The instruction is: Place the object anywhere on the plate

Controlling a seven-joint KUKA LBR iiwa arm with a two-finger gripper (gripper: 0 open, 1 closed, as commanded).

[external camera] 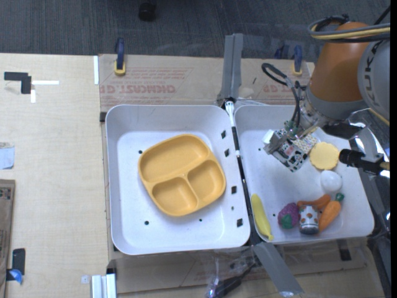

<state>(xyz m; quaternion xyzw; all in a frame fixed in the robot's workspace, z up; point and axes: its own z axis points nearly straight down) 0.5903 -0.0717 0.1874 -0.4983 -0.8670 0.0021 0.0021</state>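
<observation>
Toys cluster in the right bin [260, 185]: carrot [329, 213], purple fruit [288, 215], banana [260, 217], yellow disc [324, 156], well apart from the plate [181, 174]. Whether the gripper [286, 148] holds anything cannot be told; crowding could spoil a grasp.

This looks like a robotics lab: two white bins [118, 185] sit side by side on a pale wooden bench [49, 135], with clamps [119, 64] behind the bins pinning cardboard [167, 79] over grey carpet [186, 11].
</observation>
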